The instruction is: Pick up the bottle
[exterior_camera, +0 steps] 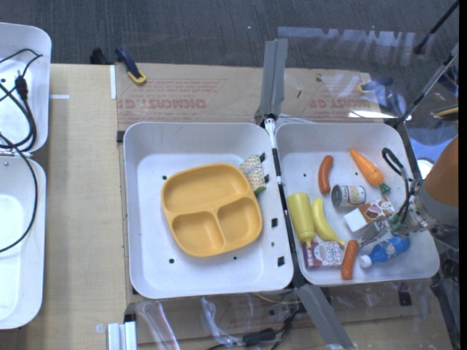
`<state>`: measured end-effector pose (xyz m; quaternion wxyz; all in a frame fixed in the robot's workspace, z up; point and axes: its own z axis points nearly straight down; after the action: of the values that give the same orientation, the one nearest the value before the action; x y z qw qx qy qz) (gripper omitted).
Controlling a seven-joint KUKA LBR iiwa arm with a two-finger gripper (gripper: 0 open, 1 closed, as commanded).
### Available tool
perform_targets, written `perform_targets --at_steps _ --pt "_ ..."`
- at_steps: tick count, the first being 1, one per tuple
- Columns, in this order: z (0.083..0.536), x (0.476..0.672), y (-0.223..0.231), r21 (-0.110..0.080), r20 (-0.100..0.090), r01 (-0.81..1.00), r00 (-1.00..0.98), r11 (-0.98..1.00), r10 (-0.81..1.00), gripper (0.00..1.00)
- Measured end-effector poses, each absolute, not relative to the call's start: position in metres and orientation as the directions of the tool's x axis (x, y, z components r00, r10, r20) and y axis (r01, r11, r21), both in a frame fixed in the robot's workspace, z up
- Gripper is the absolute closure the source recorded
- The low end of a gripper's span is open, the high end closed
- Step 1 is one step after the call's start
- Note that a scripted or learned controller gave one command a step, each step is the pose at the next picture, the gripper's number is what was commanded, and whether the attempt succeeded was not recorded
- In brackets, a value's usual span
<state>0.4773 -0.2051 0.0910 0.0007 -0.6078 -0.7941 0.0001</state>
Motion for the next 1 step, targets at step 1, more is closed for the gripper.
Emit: perform_targets --at_steps 1 --pt "0.0998 0.4776 -0.2054 -0.001 0.001 0.966 -0.258 0.258 0.966 1.00"
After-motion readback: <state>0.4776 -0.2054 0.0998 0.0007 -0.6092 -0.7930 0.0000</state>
